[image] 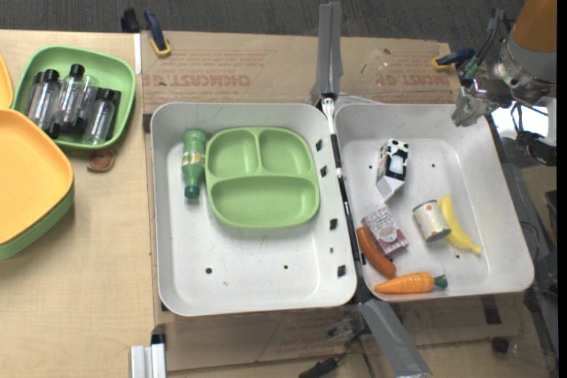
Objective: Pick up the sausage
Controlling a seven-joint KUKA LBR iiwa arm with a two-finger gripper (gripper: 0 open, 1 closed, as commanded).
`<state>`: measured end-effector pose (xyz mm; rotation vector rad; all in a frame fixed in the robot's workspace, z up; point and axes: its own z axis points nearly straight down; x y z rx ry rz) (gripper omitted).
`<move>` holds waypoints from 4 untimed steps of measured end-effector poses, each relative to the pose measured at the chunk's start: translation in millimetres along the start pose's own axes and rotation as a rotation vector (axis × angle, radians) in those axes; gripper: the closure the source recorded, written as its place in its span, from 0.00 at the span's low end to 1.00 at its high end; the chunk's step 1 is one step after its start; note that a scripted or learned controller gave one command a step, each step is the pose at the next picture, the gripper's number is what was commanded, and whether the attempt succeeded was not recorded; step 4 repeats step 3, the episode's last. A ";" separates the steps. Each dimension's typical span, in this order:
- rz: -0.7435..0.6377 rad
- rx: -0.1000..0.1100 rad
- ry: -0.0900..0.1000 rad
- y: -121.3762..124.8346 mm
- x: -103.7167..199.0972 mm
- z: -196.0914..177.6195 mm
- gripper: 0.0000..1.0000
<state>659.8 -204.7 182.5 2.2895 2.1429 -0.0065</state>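
Camera view shows the sausage [376, 251] lying in the right bin [496, 190], hard against its left wall near the front corner. A pink packet [387, 230] touches its right side, and a carrot [409, 283] lies just in front of it, nearly meeting its near end. Farther right sit a small can [431, 219] and a banana [460, 228]; a black-and-white carton [392, 165] stands toward the far side. The left bin [177, 279] holds a green divided plate [262, 176] and a green bottle [192, 162]. The sausage's long axis runs diagonally, far-left to near-right. The gripper [469, 104] hangs over the right bin's far right corner, well apart from the sausage; its opening cannot be made out.
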 end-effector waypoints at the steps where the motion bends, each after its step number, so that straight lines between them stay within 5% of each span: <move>1: -0.003 -0.001 -0.002 0.4 -0.3 -9.1 1.00; 2: 0.201 0.003 0.006 -41.4 -16.8 91.2 1.00; 3: 0.263 0.004 0.007 -114.7 -18.2 59.2 1.00; 4: 0.263 0.004 0.007 -114.7 -18.2 59.2 1.00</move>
